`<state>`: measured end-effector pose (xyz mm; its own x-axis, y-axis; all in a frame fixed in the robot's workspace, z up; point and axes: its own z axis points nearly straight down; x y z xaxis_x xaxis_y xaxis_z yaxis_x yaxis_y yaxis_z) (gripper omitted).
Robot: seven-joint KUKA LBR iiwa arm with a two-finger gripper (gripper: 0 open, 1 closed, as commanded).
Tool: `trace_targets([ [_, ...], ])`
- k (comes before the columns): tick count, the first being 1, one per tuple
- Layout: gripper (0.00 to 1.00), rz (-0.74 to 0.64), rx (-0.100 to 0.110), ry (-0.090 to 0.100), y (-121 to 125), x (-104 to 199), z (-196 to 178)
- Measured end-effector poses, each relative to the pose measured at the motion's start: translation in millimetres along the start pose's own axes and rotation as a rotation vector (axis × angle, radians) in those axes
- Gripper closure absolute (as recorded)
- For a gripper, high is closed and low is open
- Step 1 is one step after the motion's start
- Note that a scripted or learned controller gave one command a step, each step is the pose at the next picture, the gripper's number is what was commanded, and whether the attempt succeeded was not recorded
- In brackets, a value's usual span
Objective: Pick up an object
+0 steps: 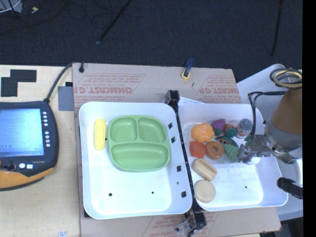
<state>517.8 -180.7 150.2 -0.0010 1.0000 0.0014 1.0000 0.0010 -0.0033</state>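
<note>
Camera view showed my gripper (pixel 245 153) low in the right bin (pixel 247 194), at the right edge of a cluster of toy food; whether it held anything I could not tell. Just beside it lay a green toy vegetable (pixel 231 151), touching a brown doughnut (pixel 215 149). I judged the green piece to be light, stiff plastic, somewhat slick, best taken across its narrow middle. Crowding was the trouble: an orange fruit (pixel 203 132), a red block (pixel 197 149), a purple piece (pixel 218 125) and a small can (pixel 244 126) sat close by, so a neighbour could be nudged. Two tan bread pieces (pixel 204 169) lay apart, nearer the front. In the left bin (pixel 128 196) rested a green divided plate (pixel 138 143) and a yellow corn cob (pixel 99 134).
</note>
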Motion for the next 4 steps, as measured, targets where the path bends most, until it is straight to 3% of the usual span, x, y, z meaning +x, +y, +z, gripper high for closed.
trace_targets([
  [1,1.0,0.0,0.001,0.0,8.5,-5.9,-50.5],
  [2,1.0,-0.001,0.001,0.0,9.0,-6.6,-75.4],
  [4,1.0,0.0,0.004,0.0,2.5,84.8,-83.1],
])
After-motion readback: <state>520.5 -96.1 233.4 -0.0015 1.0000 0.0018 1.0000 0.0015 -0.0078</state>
